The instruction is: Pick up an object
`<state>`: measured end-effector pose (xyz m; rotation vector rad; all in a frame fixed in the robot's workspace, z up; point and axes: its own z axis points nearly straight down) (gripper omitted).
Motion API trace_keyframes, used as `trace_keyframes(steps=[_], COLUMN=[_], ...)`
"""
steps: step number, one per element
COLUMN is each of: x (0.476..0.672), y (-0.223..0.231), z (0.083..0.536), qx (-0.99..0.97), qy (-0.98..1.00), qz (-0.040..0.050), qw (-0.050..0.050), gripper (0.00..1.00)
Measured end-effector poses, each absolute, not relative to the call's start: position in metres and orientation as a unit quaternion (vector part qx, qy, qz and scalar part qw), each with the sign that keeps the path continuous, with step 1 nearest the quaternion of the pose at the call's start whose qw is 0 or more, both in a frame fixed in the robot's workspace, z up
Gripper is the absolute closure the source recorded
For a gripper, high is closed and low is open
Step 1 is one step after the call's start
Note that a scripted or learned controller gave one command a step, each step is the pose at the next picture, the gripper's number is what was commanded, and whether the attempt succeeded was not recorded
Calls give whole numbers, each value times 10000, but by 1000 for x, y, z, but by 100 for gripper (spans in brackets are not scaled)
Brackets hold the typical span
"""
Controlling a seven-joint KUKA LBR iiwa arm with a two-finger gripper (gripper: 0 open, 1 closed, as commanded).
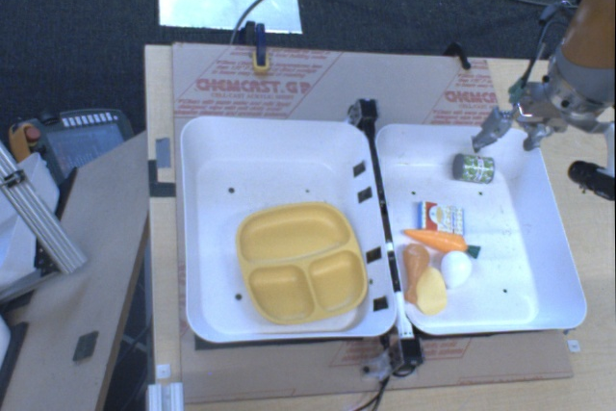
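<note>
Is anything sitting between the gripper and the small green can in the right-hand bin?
Nothing visible. The gripper hangs open above the right bin's far corner, with the green can just beside it. The carrot and other items lie nearer the camera, out of the way.

gripper [510,135] hovering open over right bin [553,236], fingers spread, just above small green can [474,168]. carrot [435,240], egg [455,269], card lying nearby. yellow tray [300,260] sitting in left bin [207,207].

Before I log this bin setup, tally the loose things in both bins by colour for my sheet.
Yellow: 2, the divided tray and a lemon-like piece
Orange: 2, carrot and a pear-like piece
White: 1, egg
Green: 1, small can
Multicoloured: 1, small box
Total: 7
</note>
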<state>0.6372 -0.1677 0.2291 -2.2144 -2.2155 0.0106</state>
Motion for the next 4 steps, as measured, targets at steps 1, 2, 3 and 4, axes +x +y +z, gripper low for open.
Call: trace_keyframes(steps=[1, 2, 3, 4], x=[640, 648, 641, 638], y=[-167, -173, -169, -170], z=[237, 184, 125, 82], qx=[-7060, -7063, -7065, -7073], qy=[-7082, -7079, -7077, -7069], qz=[-2, 3, 8, 48], qw=[-6, -3, 12, 55], gripper=[0, 0, 0, 0])
